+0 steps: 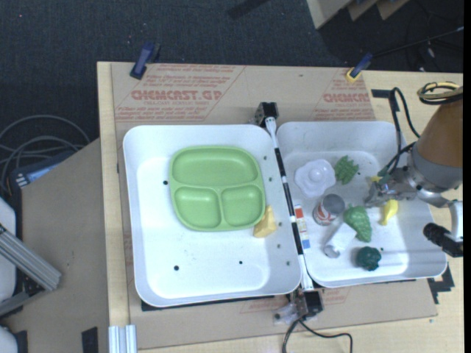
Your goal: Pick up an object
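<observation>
The right bin (pixel 412 271) holds several small objects. There is a clear plastic cup (pixel 315 175), a light green leafy toy (pixel 346 169), a small can (pixel 327 208), a green leaf-shaped piece (pixel 359 223), a dark green lump (pixel 368 257) and a grey tool-like piece (pixel 333 243). A yellow piece (pixel 388 211) lies near the bin's right side. My gripper (pixel 380 189) hangs low over the right bin, just above and left of the yellow piece and right of the leafy toy. The orange-banded wrist (pixel 441 142) is behind it.
The left bin (pixel 147 219) carries a green divided plate (pixel 218 187), with a yellow wedge (pixel 265 225) at the plate's lower right corner. A ridge with clamps (pixel 283 190) separates the bins. Cables run along the bench's right edge.
</observation>
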### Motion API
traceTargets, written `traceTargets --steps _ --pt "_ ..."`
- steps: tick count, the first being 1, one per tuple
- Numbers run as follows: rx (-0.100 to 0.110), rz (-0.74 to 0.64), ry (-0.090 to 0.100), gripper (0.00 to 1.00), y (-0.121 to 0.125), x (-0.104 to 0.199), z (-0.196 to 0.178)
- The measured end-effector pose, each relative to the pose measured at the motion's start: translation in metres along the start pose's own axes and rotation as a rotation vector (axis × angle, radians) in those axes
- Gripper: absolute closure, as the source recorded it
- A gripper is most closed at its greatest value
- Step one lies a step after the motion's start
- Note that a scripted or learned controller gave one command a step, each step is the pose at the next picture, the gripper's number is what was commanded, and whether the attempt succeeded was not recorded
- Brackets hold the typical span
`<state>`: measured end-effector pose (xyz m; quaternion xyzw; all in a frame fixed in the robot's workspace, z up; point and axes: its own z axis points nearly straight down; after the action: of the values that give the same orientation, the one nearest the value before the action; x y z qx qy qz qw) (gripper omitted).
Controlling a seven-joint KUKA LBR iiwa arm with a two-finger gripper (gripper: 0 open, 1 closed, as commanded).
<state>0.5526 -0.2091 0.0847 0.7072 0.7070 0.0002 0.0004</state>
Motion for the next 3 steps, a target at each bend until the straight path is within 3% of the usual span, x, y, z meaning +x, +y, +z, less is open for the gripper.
traceTargets --steps 1,2,3 --pt "0.003 0.001 0.001 0.0 -0.074 -0.013 0.0" --pt "-0.002 -0.002 0.001 0.0 0.057 0.028 -0.017" --pt "-0.003 -0.002 -0.001 0.0 0.094 -0.014 -0.001"
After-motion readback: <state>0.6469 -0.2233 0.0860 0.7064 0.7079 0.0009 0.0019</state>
